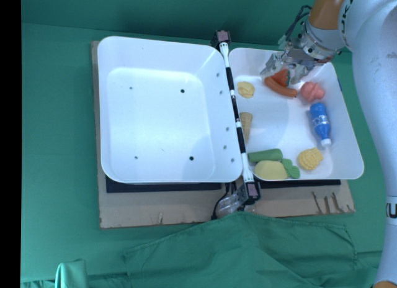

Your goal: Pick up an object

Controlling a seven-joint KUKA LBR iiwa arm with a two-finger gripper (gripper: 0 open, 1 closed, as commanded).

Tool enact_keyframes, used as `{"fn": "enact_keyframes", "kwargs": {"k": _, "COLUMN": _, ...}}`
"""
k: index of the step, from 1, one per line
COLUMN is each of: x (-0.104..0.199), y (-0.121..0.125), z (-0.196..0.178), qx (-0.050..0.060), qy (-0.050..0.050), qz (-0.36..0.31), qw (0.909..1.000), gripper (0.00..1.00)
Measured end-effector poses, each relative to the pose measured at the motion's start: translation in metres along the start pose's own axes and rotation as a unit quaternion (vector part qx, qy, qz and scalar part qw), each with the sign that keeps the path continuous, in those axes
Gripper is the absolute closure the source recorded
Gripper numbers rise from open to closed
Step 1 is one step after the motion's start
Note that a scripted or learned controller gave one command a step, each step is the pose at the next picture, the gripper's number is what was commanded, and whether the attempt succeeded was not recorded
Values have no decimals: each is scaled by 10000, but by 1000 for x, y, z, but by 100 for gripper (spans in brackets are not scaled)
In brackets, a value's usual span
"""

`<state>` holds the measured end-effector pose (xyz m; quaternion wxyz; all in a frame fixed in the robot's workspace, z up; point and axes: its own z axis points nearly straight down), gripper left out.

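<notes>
My gripper [284, 71] hangs low over the far part of the right bin [347, 156], its fingers spread apart. A small orange-red piece [280, 77] lies between the fingertips, resting against a red sausage [283, 89] just in front of it. I cannot tell whether the fingers touch the orange-red piece. A pink peach-like toy [311, 91] sits right of the sausage. A blue bottle [320, 124] lies nearer the front.
The right bin also holds a small yellow piece [246, 89], a tan cone [246, 124], a green cucumber [265, 155], a yellow fruit [270, 169] and a corn cob [309, 158]. The left bin [111, 156] stands beside it, a black-and-white bar [234, 107] between them.
</notes>
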<state>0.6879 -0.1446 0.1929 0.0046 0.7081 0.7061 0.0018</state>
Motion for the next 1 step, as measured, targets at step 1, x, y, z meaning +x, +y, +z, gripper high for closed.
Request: {"fn": "enact_keyframes", "kwargs": {"k": 1, "x": -1, "y": 1, "z": -12, "qx": -19, "qy": -14, "qz": 10, "qw": 10000, "gripper": 100}}
